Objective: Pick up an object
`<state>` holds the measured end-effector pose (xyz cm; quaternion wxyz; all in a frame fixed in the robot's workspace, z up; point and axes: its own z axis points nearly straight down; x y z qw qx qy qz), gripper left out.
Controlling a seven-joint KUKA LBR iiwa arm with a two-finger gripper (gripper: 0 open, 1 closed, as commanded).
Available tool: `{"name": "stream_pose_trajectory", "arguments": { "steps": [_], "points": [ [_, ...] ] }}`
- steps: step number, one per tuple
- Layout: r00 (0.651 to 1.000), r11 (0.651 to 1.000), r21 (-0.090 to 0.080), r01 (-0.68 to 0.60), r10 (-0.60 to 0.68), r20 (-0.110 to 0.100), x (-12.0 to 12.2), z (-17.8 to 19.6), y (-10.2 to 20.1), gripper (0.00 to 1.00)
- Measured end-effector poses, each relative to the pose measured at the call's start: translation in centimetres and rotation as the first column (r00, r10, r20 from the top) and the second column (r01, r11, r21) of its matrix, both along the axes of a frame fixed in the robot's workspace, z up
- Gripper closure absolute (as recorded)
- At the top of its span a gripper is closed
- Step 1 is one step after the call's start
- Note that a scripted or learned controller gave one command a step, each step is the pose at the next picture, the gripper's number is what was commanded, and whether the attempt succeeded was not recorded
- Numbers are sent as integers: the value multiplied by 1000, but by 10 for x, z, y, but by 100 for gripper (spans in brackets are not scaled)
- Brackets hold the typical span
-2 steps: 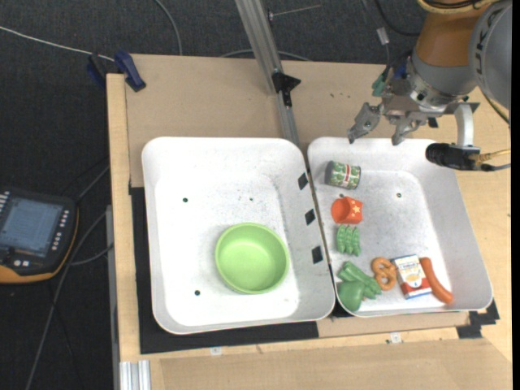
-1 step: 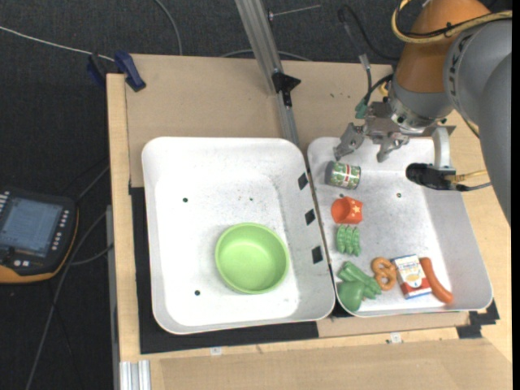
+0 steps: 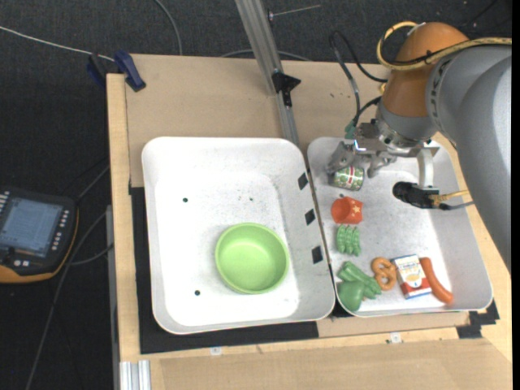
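Cannot tell whether the jaws are open or closed: too dark and too small below the wrist, at the far end of the right bin (image 3: 465, 246). Just beneath and slightly toward the left of the view, a small can (image 3: 348, 176), touching or nearly touching the jaws; not seen clearly between them, so not to be called held. Seems to lie on its side, long axis about across the view, but hard to be sure. Probably a short descent only, with the jaws set across that axis. Green and red label on the can, writing not readable. Nearer the camera in the same bin, a red toy fruit (image 3: 348, 210), then a pretzel (image 3: 382, 271) and a small carton (image 3: 412, 276), print unreadable too. In the left bin (image 3: 166, 177), a green bowl (image 3: 252, 257).
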<state>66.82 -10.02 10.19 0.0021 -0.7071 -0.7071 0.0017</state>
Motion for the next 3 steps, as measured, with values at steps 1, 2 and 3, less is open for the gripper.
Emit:
{"name": "stream_pose_trajectory", "arguments": {
  "steps": [1, 2, 3],
  "points": [
    [1000, 1000, 0, -1, 1, 5, 0, -6, 0, 0],
    [1000, 1000, 0, -1, 1, 8, 1, 5, 1, 100],
    [1000, 1000, -1, 0, 0, 10, 1, 48, 2, 100]
  ]
}}
